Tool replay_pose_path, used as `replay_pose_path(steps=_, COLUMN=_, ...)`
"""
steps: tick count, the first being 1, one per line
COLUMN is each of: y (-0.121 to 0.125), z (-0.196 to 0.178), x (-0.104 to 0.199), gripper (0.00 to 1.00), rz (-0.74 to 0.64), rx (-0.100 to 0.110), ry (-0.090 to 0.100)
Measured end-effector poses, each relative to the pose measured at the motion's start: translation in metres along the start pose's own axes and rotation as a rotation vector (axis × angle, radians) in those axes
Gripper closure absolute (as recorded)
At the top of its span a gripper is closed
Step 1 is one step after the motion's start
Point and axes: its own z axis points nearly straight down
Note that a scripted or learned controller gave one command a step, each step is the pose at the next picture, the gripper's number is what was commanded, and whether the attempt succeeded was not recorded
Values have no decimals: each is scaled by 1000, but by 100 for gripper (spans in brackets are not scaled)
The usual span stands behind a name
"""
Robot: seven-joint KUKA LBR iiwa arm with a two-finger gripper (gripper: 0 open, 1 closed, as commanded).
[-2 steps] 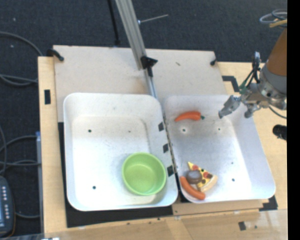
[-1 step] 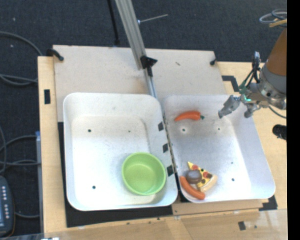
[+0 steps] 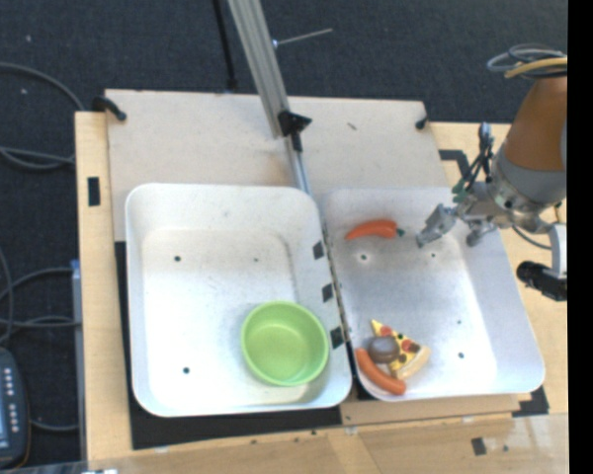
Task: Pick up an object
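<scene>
An orange carrot-like toy [image 3: 372, 230] lies near the back wall of the right bin [image 3: 494, 294]. My gripper [image 3: 437, 227] hangs over the back right part of that bin, a short way right of the toy and apart from it. Nothing shows between its fingers. At the front left corner of the right bin sits a small cluster: a pizza slice toy [image 3: 407, 355], a grey-brown round piece [image 3: 382, 347] and an orange-red sausage [image 3: 380, 372]. A green bowl [image 3: 285, 342] stands upright in the front right part of the left bin [image 3: 178, 265].
A slanted metal pole [image 3: 267, 67] rises from the back of the bench between the bins. The bench's wooden board [image 3: 227, 136] lies behind both bins. The arm's orange band [image 3: 539, 126] stands at the right edge.
</scene>
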Motion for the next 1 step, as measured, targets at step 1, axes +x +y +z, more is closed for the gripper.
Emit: replay_pose_path(steps=1, y=-5, z=63, x=-4, gripper=0, rz=5, rx=2, ry=0)
